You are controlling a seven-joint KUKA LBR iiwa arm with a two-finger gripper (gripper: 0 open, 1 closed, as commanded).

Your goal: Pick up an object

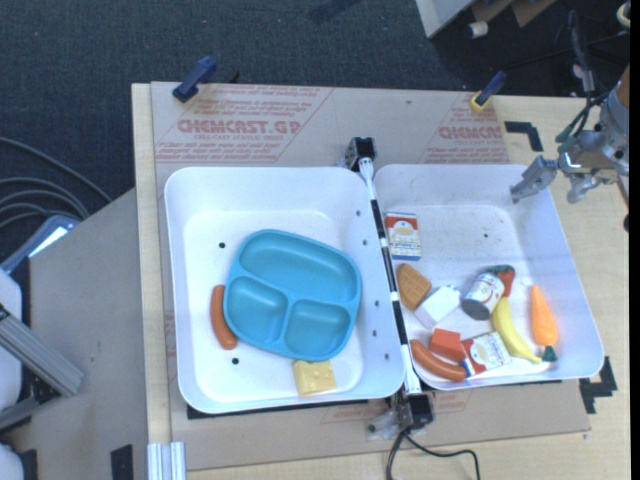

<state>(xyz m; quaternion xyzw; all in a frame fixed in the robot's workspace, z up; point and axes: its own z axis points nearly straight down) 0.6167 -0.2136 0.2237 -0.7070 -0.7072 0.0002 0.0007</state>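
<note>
My gripper (pixel 555 182) hangs over the right bin's (pixel 470 190) far right corner, open, with nothing between its fingers (pixel 529 181). Below it in the right bin lie a red and white carton (pixel 402 236), a brown bread piece (pixel 412 285), a white block (pixel 437 306), a small can (pixel 484 293), a banana (pixel 512 330), a carrot (pixel 542 315), a sausage (pixel 437 362) and a small packet (pixel 488 352). These sit in the bin's near half, well apart from the gripper.
The left bin (pixel 190 238) holds a blue divided plate (pixel 292 294), a sausage (pixel 223 317) to its left and a yellow cheese wedge (pixel 315 376) in front. A black divider clamp (pixel 361 153) joins the bins. Cardboard (pixel 240 118) lies beneath.
</note>
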